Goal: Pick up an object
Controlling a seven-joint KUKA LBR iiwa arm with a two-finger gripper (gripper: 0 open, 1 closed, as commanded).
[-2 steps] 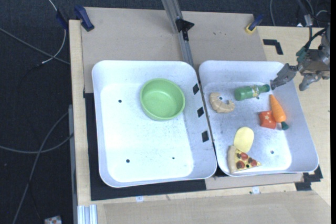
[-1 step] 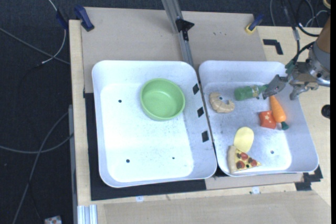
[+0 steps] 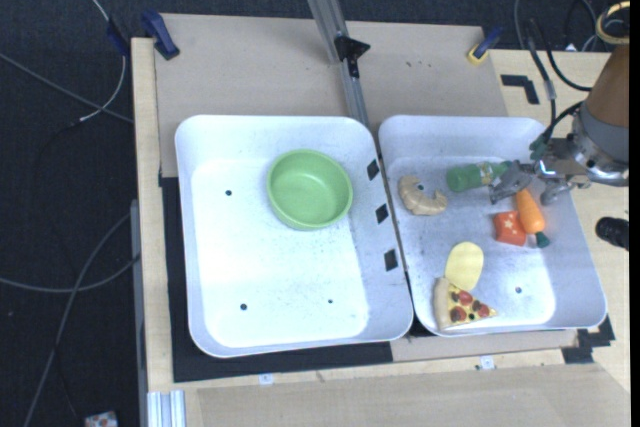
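Arm [image 3: 612, 105]: comes in from the right, mostly cut off by the frame edge, so just the grey wrist and a bit of orange show.
Gripper [image 3: 517, 178]: low over the right bin [image 3: 560, 310], fingers pointing left toward the green bottle [image 3: 470, 177]; they look a little apart, with nothing visibly between them, but they're small and blurry, so honestly can't tell.
Green bottle: lying on its side, neck end right at the fingertips; contact is unclear.
Carrot [image 3: 530, 211]: just under the gripper, beside a red piece [image 3: 509, 228] that's hard to identify.
Other stuff: tan bread-like lump [image 3: 423, 196], yellow piece [image 3: 464, 265] and pizza slice [image 3: 461, 304] near the front.
Left bin [image 3: 215, 315]: holds a green bowl [image 3: 310, 188].
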